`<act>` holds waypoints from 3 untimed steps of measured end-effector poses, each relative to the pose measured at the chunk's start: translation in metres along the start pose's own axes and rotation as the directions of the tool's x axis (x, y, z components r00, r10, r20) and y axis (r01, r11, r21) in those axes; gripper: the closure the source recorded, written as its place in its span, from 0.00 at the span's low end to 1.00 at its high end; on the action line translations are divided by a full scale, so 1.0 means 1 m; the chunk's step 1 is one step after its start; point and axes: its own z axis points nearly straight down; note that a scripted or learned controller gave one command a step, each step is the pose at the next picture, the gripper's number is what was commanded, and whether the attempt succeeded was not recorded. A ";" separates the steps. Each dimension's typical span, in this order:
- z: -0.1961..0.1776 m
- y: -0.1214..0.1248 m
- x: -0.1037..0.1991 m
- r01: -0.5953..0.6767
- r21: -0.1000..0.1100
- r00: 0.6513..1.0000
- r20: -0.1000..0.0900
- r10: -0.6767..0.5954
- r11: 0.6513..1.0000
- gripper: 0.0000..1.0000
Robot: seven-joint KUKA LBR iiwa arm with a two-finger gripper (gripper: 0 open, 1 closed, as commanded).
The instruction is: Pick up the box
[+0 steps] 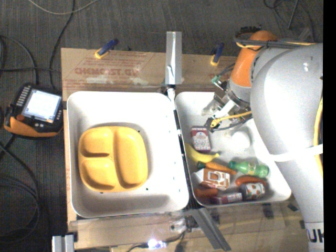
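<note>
My claw (216, 114) hangs empty, fingers spread, above the right bin's (286, 193) upper end; the box (200, 138) lies just below-left, banana (199, 154) touching it, so a skewed descent risks nudging both.

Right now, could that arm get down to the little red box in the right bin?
Probably yes. The gripper hangs just above and right of the box, which lies in open bin floor, with only the banana close below it.
</note>
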 end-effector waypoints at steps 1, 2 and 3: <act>-0.010 0.002 0.001 0.001 -0.017 1.000 -0.005 -0.001 1.000 1.00; -0.008 0.002 -0.001 -0.001 -0.012 1.000 0.001 0.001 1.000 0.00; 0.000 -0.039 -0.018 -0.041 -0.025 0.999 -0.020 0.040 0.999 0.00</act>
